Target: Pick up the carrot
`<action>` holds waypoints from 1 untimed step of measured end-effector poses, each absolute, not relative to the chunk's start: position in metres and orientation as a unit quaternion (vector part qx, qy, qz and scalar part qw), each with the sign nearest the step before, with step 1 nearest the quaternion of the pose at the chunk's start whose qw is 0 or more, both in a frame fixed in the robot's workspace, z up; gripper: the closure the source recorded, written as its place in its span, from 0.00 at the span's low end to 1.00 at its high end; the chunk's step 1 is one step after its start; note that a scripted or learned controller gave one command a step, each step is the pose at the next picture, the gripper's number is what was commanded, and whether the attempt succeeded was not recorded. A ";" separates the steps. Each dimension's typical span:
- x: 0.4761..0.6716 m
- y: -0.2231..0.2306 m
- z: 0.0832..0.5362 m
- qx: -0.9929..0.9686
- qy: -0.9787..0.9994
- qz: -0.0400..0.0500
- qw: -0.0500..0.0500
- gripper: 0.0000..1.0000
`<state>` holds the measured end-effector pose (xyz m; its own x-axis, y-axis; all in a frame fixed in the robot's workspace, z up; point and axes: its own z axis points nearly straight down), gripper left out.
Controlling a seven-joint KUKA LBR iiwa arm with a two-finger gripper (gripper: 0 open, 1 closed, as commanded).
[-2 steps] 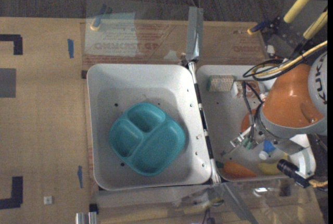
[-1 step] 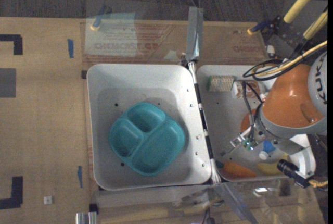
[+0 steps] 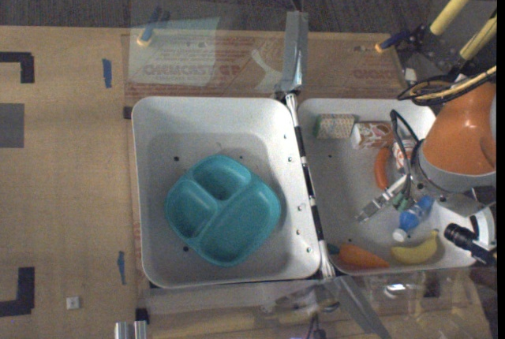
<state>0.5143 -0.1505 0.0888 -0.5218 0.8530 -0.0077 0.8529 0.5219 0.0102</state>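
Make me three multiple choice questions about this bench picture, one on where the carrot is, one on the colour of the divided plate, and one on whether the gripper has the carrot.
1. Where does the carrot lie?
A. in the left bin on the plate
B. in the right bin, near its front left corner
C. on the bench outside the bins

2. What colour is the divided plate in the left bin?
A. red
B. yellow
C. teal

3. How does the gripper stand to the carrot?
A. apart from it, further back in the bin, with no carrot between its fingers
B. clamped on it and lifting it
C. pressing it onto the plate

Key: 1 B, the orange carrot rests by the right bin's front wall, left of the banana. 2 C, the three-part plate is teal. 3 A, bare bin floor shows between gripper and carrot.
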 end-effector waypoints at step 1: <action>0.563 -0.117 0.267 0.527 0.850 0.001 0.003 0.00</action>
